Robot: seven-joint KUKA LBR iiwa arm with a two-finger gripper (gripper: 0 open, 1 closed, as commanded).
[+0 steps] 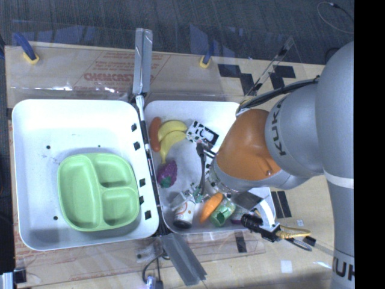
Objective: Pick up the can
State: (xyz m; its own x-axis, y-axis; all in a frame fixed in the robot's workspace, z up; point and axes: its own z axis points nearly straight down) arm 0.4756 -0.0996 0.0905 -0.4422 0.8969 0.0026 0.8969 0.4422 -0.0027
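The can, small, white and red, lies on its side near the front left corner of the right bin. My gripper reaches down into this bin from under the orange wrist band. It sits just above and right of the can, close to it. The wrist hides most of the gripper. Nothing is visibly held.
An orange carrot and a green item lie right of the can. Purple grapes, a banana and a black-and-white tagged piece lie farther back. The left bin holds a green divided plate.
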